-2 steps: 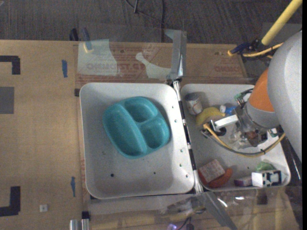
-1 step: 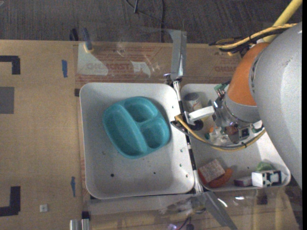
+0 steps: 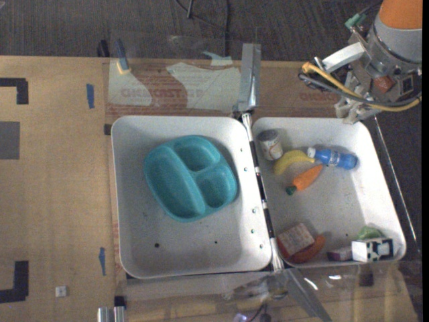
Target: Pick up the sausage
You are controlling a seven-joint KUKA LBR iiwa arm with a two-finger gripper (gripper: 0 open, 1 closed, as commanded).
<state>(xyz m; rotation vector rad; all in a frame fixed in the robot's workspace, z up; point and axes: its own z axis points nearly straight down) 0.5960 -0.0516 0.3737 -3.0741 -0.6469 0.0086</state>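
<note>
— Where are we watching from?
— One fixed camera above the bench [image 3: 47, 180], looking down at a slant, far enough to take in both white bins [image 3: 127, 247]; the arm [image 3: 395, 25] enters at right.

The arm [image 3: 402, 19] is cut off by the top and right edges, and its pincer is lost among cables, so nothing of its tip can be read. The sausage [image 3: 310, 251] lies mostly hidden under a small box [image 3: 295, 237]. A green item [image 3: 369, 233], perhaps leafy, is too blurred to identify
</note>
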